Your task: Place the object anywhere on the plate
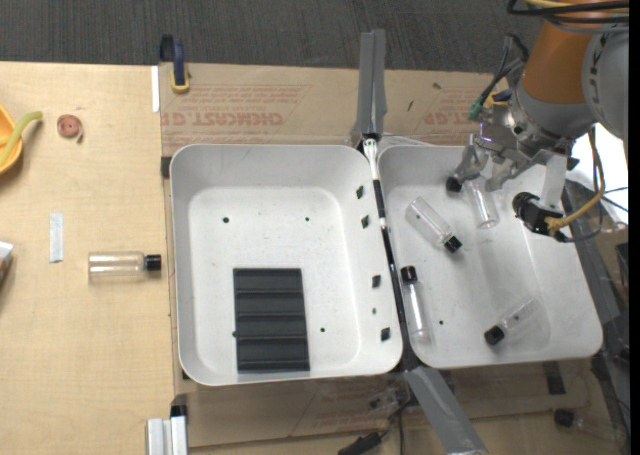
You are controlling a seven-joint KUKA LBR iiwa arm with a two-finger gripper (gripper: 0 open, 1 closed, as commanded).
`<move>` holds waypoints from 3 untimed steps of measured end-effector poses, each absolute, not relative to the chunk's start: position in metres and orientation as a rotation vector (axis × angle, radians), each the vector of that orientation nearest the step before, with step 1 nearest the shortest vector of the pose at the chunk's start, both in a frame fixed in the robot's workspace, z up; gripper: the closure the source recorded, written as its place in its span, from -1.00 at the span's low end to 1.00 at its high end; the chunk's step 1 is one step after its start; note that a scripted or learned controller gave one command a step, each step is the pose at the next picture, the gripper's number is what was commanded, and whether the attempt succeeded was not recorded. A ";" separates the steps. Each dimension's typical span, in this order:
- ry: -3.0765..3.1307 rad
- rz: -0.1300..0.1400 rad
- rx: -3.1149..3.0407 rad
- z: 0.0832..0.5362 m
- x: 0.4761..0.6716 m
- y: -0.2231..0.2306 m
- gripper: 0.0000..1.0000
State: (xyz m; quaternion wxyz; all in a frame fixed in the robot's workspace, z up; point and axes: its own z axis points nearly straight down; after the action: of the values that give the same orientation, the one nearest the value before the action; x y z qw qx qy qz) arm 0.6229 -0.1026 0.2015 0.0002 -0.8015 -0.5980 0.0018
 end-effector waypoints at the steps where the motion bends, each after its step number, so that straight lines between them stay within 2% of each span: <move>1: -1.878 0.005 -2.518 0.202 0.623 -0.103 -1.00; 2: -2.017 0.003 -2.410 0.200 0.658 -0.152 -1.00; 3: -2.081 0.002 -2.356 0.247 0.656 -0.201 -1.00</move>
State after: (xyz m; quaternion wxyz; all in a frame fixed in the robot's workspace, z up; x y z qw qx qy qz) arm 0.6563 -0.2010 0.2469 -0.0010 -0.7496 -0.6619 0.0005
